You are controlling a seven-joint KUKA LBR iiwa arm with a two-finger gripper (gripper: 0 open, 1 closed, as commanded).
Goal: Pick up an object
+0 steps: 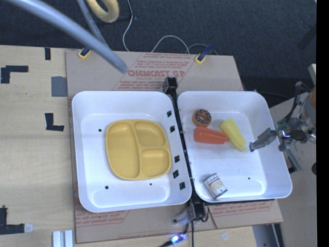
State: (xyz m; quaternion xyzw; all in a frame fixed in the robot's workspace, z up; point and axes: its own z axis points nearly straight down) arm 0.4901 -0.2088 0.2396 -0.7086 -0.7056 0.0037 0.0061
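Gripper (259, 140) first: it sits low at the right wall of the right bin (272, 187). I see grey metal there, and I cannot tell if it is gripping or let go. I see nothing held in it.

Just beside it, toward the middle of the bench, lies the yellow corn (233, 133). It is the closest toy to my gripper. It looks like a plastic toy, so I think it is light and hard, and maybe a bit slippery. It lies at a slant, so I would squeeze it across its thin middle, not end to end.

Touching the corn on its far side is the orange carrot (209, 136). It is long and thin, and I guess it is light and stiff too. The two sit close, so I might bump one while going for the other.

A bit past the carrot is the small round donut (202, 118) with dark icing. It is flat, so I think it is harder to pinch.

Down toward the near edge of the same bin, well apart from the rest, a little can (215, 185) lies tipped on its side. It could roll away.

Farthest off, in the left bin (85, 138), rests a yellow tray (138, 149) with three parts. It looks wide, flat and hard to grab.
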